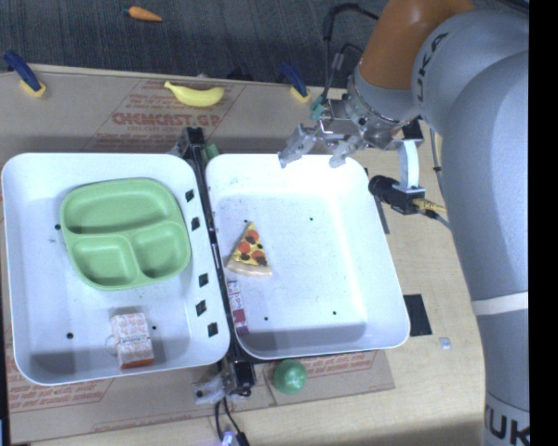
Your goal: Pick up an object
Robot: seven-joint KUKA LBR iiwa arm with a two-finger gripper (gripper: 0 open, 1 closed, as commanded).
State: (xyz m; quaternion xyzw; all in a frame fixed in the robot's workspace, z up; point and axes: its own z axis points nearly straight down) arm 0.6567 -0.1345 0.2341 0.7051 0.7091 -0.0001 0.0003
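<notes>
A pizza slice (249, 251) lies at the left side of the right bin (353, 277), near the divider. My gripper (313, 150) hangs over the far edge of the right bin, well above and behind the slice. Its two fingers (292, 150) are spread apart with nothing between them. In the left bin (23, 249) rest a green divided tray (126, 230) and a small wrapped snack box (132, 337).
A yellow banana (195, 92) lies on the cardboard behind the bins. A green ball (290, 376) sits in front of the right bin. A small orange carrot (145, 13) lies on the dark floor beyond. Blue clamps (24, 72) hold the cardboard's far edge.
</notes>
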